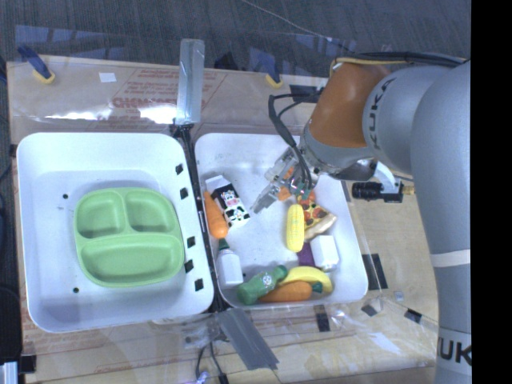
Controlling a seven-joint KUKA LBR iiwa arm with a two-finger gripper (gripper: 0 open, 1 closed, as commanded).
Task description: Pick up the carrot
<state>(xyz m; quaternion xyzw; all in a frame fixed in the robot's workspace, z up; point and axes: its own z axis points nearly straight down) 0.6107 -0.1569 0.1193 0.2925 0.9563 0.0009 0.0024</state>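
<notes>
The arm reaches in from the right of the frame, and its hand [282, 184] hangs over the upper middle of the right bin [254, 152]. Whether its fingers are apart or together cannot be told; they blur into the clutter beneath.

Two orange things could be the carrot. One carrot [214, 215] lies along the bin's left wall, just beside a small carton [229, 203] printed with a black-and-white cow pattern. The other orange piece [286, 292] lies at the lower edge, touching a green bottle [259, 285] and a banana [307, 275].

A corn cob [295, 226] stands near the middle, beside a pizza slice [318, 216].

The left bin [36, 154] holds a green divided plate [126, 236].

Faint red printing on the plastic sheet [140, 94] at upper left is unreadable. White letters "KU" [450, 350] show on the arm at lower right.
</notes>
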